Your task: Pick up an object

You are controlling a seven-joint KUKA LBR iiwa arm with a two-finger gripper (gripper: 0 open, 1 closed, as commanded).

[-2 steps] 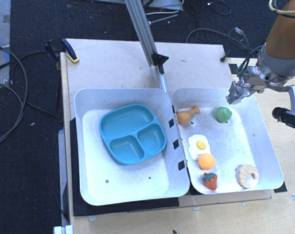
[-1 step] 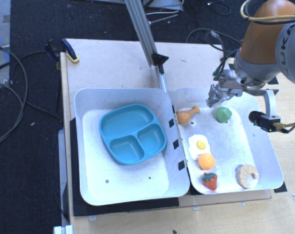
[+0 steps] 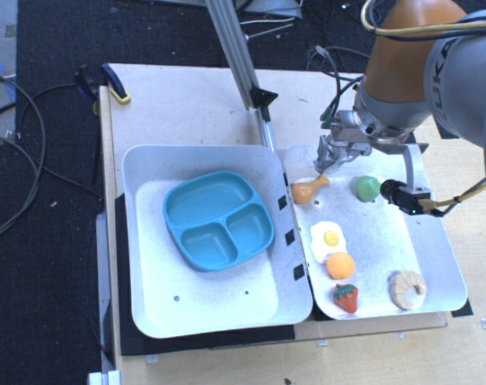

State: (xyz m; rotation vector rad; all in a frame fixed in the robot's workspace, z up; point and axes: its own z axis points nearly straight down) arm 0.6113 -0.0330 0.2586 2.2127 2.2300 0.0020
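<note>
From above, the grey metal gripper (image 3: 326, 160) hangs over the far end of the right-hand shallow white plastic bin (image 3: 435, 251), its tips just above the thin end of a glossy tan toy drumstick (image 3: 309, 188) that lies on the bin floor near the left wall. Nothing sits between the fingers; whether they are spread or closed cannot be told at this angle. A smooth round green ball (image 3: 367, 188) rests near the drumstick, to its right. Toward the near end lie a flat white fried egg with a yellow yolk (image 3: 327, 238), a round orange fruit (image 3: 340, 265) touching it, a red strawberry with a green cap (image 3: 346, 297) and a ridged beige shell-shaped pastry (image 3: 407, 289). The left white bin (image 3: 147, 175) holds a matte blue plastic tray with three rounded compartments (image 3: 217, 220).
</note>
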